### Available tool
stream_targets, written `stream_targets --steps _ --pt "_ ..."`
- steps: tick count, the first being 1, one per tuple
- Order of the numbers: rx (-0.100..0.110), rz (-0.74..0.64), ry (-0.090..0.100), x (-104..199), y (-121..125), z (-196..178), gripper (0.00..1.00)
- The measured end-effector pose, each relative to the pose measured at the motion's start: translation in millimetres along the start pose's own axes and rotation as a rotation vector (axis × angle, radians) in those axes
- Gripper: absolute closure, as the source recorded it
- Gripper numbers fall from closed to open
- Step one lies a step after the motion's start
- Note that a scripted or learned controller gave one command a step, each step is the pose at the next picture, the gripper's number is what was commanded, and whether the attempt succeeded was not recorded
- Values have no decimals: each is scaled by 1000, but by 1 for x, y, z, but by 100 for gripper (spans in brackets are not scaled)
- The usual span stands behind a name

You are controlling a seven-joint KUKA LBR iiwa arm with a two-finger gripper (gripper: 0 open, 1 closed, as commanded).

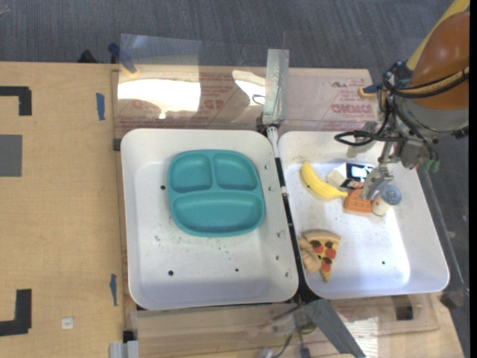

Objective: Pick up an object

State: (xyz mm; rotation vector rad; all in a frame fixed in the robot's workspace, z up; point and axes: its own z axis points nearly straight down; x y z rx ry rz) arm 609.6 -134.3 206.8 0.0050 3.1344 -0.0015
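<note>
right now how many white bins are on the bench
2. The left bin holds a teal divided plate. The right bin holds a banana, a toy pizza slice and an orange item under the pincer.

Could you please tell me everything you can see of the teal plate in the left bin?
The teal plate is a rounded-square divided dish, plastic by its look, with two small compartments on the far side and one wide one nearer the camera. It lies flat and upright near the middle of the left bin; nothing but the bin floor touches it.
</note>
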Motion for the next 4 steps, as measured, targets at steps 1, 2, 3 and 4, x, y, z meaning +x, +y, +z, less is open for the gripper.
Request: stream_targets --steps 1,2,3,4 --pt "1 95 -10 -20 8 116 0" --pt "2 94 -19 -23 9 104 100" --pt "-3 438 -8 -39 77 17 100" --pt "1 989 5 -2 80 -9 100"
